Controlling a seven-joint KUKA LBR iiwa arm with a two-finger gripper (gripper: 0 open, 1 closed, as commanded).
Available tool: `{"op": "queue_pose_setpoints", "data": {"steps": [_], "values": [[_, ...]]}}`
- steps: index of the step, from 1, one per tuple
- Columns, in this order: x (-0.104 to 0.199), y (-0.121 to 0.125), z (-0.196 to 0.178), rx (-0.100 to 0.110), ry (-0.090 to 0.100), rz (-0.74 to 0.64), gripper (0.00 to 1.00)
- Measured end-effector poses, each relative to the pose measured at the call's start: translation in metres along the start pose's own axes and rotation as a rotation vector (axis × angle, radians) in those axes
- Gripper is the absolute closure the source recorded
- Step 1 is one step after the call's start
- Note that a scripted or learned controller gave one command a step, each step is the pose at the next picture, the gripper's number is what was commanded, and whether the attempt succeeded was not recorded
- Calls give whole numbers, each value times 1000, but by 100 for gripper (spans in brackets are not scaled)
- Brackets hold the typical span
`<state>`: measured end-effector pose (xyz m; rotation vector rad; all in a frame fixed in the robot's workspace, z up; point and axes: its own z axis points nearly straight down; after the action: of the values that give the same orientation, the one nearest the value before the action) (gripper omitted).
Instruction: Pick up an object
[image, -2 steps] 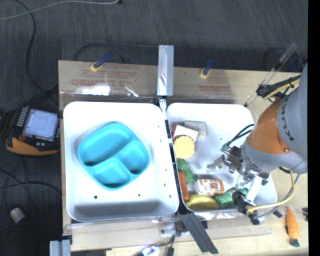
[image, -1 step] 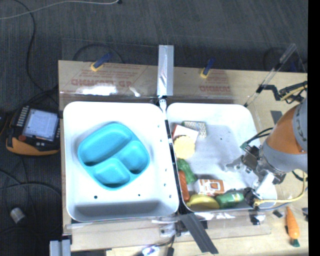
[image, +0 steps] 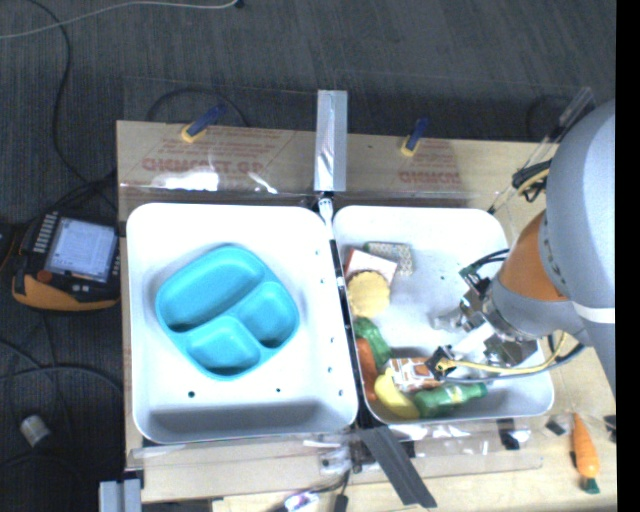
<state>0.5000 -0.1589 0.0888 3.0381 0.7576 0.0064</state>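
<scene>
Gripper (image: 447, 358) sits low in the right bin (image: 440, 222), dark metal with cables about the wrist, tip beside a small orange-and-white carton (image: 408, 374). Finger spacing cannot be told from this angle; nothing visibly between them. Arm (image: 575, 250): smooth grey shell, orange band, entering from the right.

The carton lies in a heap along the bin's left wall: glossy green vegetable-shaped piece (image: 447, 397) just below it, yellow banana-like piece (image: 390, 397) at the near corner, orange carrot shape (image: 377, 353), rounded pale-yellow lump (image: 367, 292), flat grey packet (image: 390, 254) farther back.

Left bin (image: 150, 400): smooth blue plastic tray (image: 228, 311), three rounded compartments. Both bins shallow, white, rounded corners.
</scene>
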Motion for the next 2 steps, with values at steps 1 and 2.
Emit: {"op": "queue_pose_setpoints", "data": {"steps": [1, 2], "values": [[-1, 0, -9, 2, -3, -1, 100], [-7, 71, -116, 11, -9, 202, 100]]}}
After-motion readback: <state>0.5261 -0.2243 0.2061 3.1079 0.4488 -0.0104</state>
